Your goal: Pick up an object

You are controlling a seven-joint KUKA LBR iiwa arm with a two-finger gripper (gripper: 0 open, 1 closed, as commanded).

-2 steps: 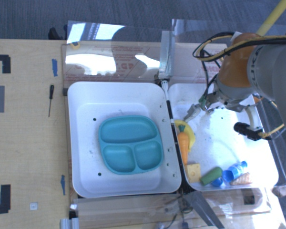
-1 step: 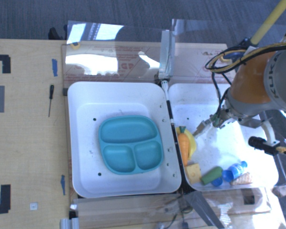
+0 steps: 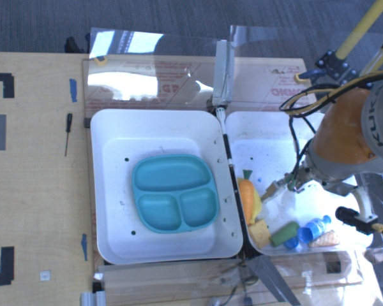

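Arm over the right bin, pincer low near the objects at its lower edge.

The pincer (image 3: 282,187) sits right of centre in the frame, above the right bin (image 3: 268,139); whether it is apart or together cannot be told, and nothing shows between its tips. Just left of it lies a yellow-orange banana-like toy (image 3: 248,198). Below, along the bin's lower edge, lie a tan block (image 3: 259,234), a green cylinder (image 3: 285,234), a blue bottle (image 3: 312,230) and a pinkish piece (image 3: 327,238). In the left bin (image 3: 108,171), at the frame's centre, rests a teal three-compartment tray (image 3: 175,192). The wooden table (image 3: 32,171) fills the left side.
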